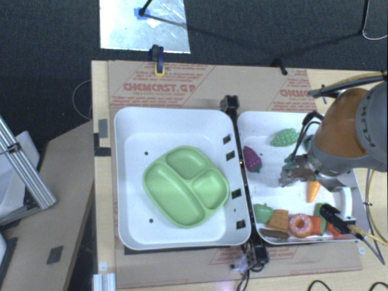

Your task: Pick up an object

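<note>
My gripper (292, 174) hangs low over the middle of the right bin (267, 125), and nothing shows between its tips. An orange carrot (313, 190) lies just to its right. A purple toy (251, 159) sits to its left near the bin's left wall. A green bumpy toy (284, 137) lies behind it. Along the front wall lie a green pepper (263, 211), an orange-brown block (279, 219), a pink-iced donut (299, 224) and a red piece (319, 227).
The left bin (133, 162) holds a light green divided plate (185, 185). A black divider with clips (233, 150) runs between the two bins. The arm's orange band (342, 126) looms over the right bin's far right side.
</note>
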`<state>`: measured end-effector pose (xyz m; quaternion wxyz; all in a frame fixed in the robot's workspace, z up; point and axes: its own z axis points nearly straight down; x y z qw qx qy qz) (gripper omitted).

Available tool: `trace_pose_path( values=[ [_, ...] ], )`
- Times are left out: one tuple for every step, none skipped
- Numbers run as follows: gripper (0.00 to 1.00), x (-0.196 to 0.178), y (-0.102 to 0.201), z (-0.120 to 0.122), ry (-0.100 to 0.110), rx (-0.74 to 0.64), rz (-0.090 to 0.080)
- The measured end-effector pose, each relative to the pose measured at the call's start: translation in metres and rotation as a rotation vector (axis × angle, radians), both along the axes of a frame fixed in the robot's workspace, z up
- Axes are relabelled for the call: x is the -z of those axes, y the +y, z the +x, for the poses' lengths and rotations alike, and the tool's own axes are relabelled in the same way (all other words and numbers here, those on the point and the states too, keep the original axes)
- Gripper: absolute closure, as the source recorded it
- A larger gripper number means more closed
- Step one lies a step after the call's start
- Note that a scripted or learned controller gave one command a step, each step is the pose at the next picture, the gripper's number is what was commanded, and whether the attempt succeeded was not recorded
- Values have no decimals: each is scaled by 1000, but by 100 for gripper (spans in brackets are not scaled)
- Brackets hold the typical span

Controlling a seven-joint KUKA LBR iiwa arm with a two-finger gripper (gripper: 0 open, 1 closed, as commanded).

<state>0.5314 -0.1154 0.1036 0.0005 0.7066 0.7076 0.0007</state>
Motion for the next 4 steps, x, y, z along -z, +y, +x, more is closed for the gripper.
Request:
trace_pose_path(
  values=[
    [100, -59, 2, 9, -3, -3, -1],
    [100, -117, -7, 10, -2, -2, -2],
    [100, -121, -7, 11, -1, -3, -1],
    [100, -112, 36, 33, -2, -4, -1]
  ],
)
